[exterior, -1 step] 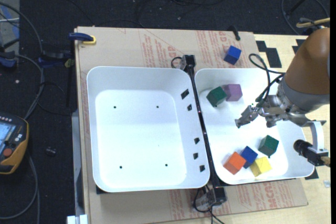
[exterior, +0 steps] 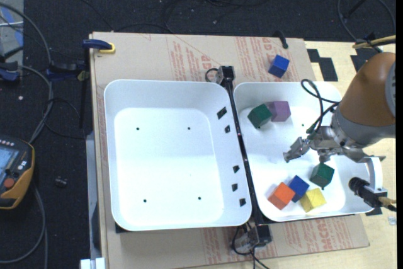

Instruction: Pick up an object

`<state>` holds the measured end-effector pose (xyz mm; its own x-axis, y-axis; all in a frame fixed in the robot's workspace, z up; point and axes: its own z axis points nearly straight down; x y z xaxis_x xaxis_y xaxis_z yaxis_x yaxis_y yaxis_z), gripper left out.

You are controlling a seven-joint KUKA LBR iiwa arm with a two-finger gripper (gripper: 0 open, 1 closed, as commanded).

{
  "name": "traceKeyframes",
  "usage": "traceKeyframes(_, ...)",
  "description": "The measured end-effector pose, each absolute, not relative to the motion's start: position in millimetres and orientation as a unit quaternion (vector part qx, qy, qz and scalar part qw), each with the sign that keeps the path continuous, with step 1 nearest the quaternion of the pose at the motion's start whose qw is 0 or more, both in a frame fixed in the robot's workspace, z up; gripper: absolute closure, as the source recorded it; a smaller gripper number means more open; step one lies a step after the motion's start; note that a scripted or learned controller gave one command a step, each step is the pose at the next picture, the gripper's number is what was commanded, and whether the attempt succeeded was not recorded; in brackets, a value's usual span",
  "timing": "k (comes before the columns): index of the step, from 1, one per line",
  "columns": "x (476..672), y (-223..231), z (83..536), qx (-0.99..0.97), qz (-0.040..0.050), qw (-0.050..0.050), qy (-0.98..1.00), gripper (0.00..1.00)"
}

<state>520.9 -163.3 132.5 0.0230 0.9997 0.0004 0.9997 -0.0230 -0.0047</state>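
The counter [exterior: 157, 50] carries two white bins side by side: the left bin [exterior: 119, 104] and the right bin [exterior: 252, 94]. The grey arm [exterior: 368, 104] reaches over the right bin from the right, its tool [exterior: 295, 153] hanging above bare bin floor, and whether its grip is parted or closed I cannot tell. Behind it sit a green cube [exterior: 259, 116] and purple cube [exterior: 280, 111], touching. Nearer the front: dark green cube [exterior: 322, 174], orange cube [exterior: 281, 194], blue cube [exterior: 298, 186], yellow cube [exterior: 313, 199] clustered. A lone blue block [exterior: 278, 65] rests on the counter behind the bins.
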Motion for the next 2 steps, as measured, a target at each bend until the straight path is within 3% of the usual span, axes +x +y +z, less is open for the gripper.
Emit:
traceKeyframes(1,603.6,-104.6,90.3,-0.699,-0.0006,-0.001,-0.715,0.0)
traceKeyframes(2,665.1,-117.3,87.9,-0.709,0.0068,0.007,-0.705,0.0)
